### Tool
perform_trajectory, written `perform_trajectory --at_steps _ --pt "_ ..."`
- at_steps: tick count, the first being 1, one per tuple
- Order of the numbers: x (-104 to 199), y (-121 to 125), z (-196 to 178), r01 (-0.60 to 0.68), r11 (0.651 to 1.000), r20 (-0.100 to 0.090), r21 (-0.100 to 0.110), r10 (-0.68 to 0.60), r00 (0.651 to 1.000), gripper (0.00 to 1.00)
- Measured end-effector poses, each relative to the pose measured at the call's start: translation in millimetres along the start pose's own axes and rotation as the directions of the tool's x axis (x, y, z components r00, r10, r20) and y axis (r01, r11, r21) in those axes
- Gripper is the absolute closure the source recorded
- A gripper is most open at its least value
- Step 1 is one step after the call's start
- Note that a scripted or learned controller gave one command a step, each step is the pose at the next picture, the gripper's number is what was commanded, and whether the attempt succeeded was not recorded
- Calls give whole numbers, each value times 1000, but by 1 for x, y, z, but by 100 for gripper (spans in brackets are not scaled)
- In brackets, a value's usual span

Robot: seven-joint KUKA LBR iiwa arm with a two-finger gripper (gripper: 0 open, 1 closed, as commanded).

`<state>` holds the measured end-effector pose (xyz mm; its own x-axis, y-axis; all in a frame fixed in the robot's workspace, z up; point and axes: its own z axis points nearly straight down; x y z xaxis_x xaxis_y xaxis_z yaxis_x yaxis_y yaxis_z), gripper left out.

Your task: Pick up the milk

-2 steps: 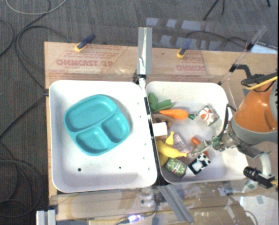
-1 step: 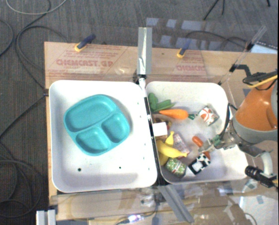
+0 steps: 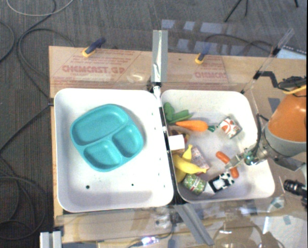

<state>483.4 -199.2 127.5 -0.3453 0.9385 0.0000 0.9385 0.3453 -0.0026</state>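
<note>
The gripper (image 3: 243,159) sits low at the right side of the right bin (image 3: 257,112), its thin fingers pointing left and downward from the grey wrist and the orange band above it. Whether it is spread or clenched cannot be told from the camera view; the tips blur into the bin floor. Nothing can be seen between them, so no grasp is confirmed.

Just beside the tips lies a small orange-red sausage-shaped piece (image 3: 222,157). Just below and left of the gripper, near the front wall of the right bin, lies the milk (image 3: 221,181), a small carton with a black-and-white cow pattern, tipped onto its side. It appears apart from the gripper, though close.

Further left are a green can (image 3: 194,183), a yellow banana (image 3: 183,167) and a white block (image 3: 175,142) against the dividing wall. A carrot (image 3: 191,125) and a green vegetable (image 3: 173,112) lie toward the back, and a small red-and-white carton (image 3: 229,127) rests well behind the gripper.

The left bin (image 3: 66,190) bears a blue divided plate (image 3: 108,137).

Status, as a judgement: the approach is largely complete, since the gripper is down at bin level near the milk. The remaining steps are alignment over the milk, closure on it, and the lift. The pick itself is not yet done.
</note>
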Motion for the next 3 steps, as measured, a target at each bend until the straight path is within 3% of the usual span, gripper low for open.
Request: perform_trajectory --at_steps 1,2,3 --pt "9 4 24 193 981 0 0 -193 981 100" --pt "9 4 24 193 981 -1 -1 -193 981 0" --pt "-20 -7 -13 72 997 -1 -2 -72 997 0"
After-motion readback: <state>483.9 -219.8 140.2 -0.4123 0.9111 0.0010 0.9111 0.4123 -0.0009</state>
